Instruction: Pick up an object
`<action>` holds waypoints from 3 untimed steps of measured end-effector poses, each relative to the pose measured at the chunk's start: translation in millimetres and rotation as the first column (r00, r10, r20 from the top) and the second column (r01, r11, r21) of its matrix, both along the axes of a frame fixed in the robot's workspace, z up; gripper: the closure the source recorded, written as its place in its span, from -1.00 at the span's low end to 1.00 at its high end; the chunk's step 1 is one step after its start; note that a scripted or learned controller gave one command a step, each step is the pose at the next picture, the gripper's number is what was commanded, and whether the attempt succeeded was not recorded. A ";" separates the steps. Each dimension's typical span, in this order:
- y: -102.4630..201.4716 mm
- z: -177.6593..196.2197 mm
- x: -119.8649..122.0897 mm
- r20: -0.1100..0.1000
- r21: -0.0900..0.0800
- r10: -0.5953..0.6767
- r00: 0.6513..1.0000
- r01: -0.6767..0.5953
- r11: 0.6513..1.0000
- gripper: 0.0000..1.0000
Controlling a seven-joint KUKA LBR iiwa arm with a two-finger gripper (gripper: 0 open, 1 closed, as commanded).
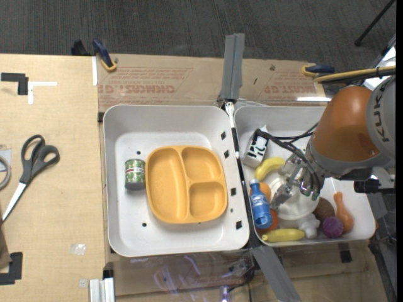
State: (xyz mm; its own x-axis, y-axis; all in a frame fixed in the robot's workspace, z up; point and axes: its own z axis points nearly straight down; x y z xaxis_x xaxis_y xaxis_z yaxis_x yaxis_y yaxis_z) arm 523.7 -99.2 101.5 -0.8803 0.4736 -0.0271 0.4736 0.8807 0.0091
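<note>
Hand low in right bin, blue bottle just beside

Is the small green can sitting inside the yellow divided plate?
No, the green can stands on the left bin's floor, just beside the yellow divided plate.

Dark grey carpet floor lies beyond a pale wooden bench bearing scissors.
</note>
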 end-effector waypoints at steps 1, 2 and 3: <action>-2.2 1.8 -32.9 0.015 -0.002 -0.186 0.982 0.186 0.983 -1.00; 5.4 -6.3 26.4 -0.026 0.004 -0.269 0.963 0.269 0.963 -1.00; 3.8 -10.2 14.8 -0.029 0.003 -0.300 0.953 0.300 0.954 -1.00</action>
State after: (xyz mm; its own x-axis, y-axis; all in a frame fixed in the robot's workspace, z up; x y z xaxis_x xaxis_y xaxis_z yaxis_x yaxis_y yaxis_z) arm 538.5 -95.4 91.3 -0.6978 0.7163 -0.0001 0.7163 0.6978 -0.0021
